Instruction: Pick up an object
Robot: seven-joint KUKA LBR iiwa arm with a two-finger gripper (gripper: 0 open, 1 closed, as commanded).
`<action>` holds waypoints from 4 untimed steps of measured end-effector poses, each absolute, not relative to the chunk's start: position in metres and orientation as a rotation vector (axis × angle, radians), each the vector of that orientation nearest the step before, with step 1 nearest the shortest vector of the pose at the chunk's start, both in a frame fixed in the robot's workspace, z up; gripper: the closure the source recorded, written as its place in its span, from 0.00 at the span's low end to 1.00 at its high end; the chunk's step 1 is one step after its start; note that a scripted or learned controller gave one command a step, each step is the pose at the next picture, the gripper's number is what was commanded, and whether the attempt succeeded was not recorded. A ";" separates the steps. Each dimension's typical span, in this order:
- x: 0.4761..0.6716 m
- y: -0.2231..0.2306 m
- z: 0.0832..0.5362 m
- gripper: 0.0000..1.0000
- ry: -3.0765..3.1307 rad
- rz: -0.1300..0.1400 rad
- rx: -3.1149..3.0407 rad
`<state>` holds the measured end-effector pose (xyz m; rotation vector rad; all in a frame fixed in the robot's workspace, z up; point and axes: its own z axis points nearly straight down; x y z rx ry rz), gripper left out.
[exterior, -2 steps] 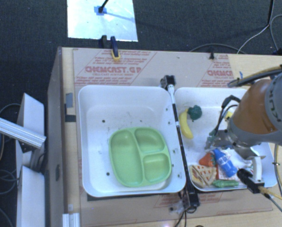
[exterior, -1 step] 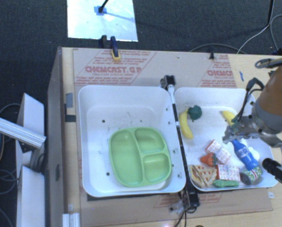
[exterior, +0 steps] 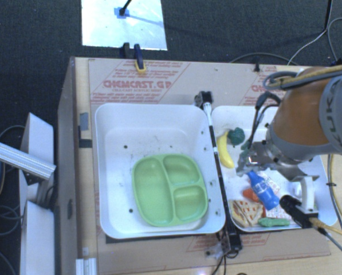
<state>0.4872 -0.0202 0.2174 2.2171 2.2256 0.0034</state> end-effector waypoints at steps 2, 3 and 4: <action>0.547 -0.039 0.233 1.00 2.226 0.003 2.216; 0.534 -0.092 0.182 1.00 2.223 -0.002 2.219; 0.532 -0.059 0.235 1.00 2.224 0.004 2.215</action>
